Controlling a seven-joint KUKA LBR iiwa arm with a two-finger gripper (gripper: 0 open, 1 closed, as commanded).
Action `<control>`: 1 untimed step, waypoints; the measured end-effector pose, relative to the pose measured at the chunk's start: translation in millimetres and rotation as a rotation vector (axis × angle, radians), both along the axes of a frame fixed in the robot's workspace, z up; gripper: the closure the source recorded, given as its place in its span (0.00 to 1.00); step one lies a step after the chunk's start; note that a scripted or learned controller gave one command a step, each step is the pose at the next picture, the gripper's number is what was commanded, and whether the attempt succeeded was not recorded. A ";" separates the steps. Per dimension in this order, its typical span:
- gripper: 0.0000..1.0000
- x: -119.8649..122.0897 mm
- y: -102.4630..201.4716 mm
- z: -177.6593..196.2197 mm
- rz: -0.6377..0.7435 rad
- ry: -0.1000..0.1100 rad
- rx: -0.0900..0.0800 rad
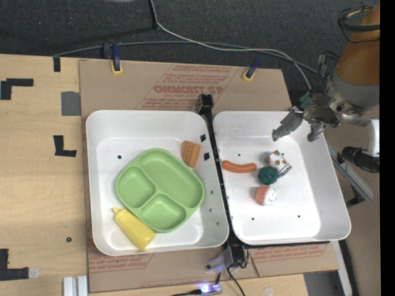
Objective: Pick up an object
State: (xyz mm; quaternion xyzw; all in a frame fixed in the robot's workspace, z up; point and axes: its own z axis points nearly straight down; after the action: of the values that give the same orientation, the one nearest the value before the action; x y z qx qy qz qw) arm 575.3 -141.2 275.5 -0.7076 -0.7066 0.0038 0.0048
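Observation:
My gripper (300, 128) hangs over the far right part of the right bin (308, 227), its two fingers spread apart with nothing between them. Below it in that bin lie a small white and red toy (277, 160), a dark green broccoli piece (268, 176), a red and white piece (265, 195) and an orange-red sausage (238, 166). The gripper is above and to the right of the white and red toy, apart from it.
The left bin (99, 165) holds a green divided plate (160, 189), a yellow bottle (133, 227) at its front left and an orange wedge (191, 153) by the far right wall. The divider between the bins (213, 165) runs down the middle. Cables cross the far side.

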 end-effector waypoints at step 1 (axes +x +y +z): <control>0.00 1.9 0.3 6.0 0.003 -0.011 -0.002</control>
State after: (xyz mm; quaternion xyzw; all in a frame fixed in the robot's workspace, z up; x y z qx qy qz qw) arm 577.2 -140.9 281.5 -0.7066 -0.7076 0.0006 0.0002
